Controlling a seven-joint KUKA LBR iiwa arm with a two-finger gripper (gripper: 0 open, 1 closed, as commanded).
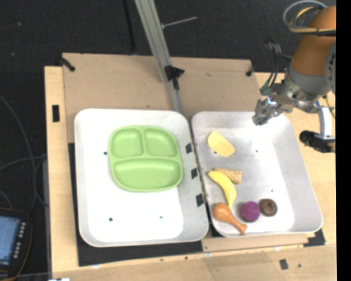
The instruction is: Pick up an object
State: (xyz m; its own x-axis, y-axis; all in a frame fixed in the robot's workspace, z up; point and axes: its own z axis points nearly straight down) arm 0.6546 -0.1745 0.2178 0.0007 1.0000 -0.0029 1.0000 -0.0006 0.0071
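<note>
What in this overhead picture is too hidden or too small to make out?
- Gripper: too small and dark to tell how it is set.
- Arm: its upper part is cut off by the frame's right edge.
- Screen device at lower left: cut by the left edge; its display is unreadable.

The end effector [262, 117], at the right bin's [281, 145] far edge, is too small to read its fingers. A screen [4, 239] left of the worktop [123, 78] is cut off at the frame's corner.

matt white plastic bins [281, 134], glossy green plastic tray [145, 158], wood bench [128, 81]
</note>
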